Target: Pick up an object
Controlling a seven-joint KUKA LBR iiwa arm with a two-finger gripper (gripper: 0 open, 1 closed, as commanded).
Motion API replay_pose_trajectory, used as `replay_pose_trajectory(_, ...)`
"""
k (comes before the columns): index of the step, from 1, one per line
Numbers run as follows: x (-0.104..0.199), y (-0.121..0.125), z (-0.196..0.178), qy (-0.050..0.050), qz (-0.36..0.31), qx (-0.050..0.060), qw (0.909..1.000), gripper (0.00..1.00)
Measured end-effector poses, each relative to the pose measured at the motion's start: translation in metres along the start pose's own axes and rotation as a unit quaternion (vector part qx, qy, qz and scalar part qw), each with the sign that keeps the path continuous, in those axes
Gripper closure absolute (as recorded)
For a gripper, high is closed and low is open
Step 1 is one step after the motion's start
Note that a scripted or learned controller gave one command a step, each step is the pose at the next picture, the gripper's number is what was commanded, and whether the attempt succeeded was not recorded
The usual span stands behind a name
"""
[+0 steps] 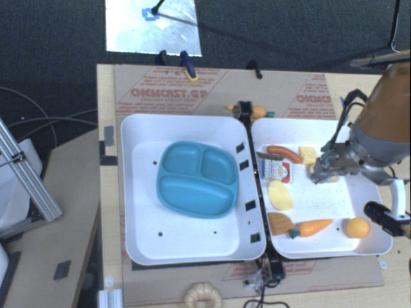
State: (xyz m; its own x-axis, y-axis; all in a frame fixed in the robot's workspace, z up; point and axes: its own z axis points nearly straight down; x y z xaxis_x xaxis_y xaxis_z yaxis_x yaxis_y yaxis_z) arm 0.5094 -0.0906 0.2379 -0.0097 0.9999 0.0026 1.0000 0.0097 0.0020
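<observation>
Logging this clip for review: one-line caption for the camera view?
Gripper low in the right bin among toy foods; blue tray in the left bin.

One fixed camera looks down at a slant from above the counter (212,82), far enough to take in both bins (138,172), with floor beyond.

Grey arm with orange band (385,117): cut off by the right edge at three o'clock.

Two-finger gripper (323,171): blurred; finger state unreadable; a pale object beneath it is mostly hidden.

Small orange item behind the black clamp (258,112), twelve o'clock of the bins: largely hidden.

Beige braided ring (203,296), six o'clock: cut by the bottom edge.

Small printed packet (276,170): print too small to read.
</observation>
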Motion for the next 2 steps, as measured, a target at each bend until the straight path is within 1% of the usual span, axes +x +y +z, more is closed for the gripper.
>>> replay_pose_trajectory(1,0.052,-0.006,-0.001,0.0,0.0,0.001,1.0,1.0)
replay_pose_trajectory(2,0.076,-0.011,0.005,-0.001,0.001,0.0,1.0,1.0)
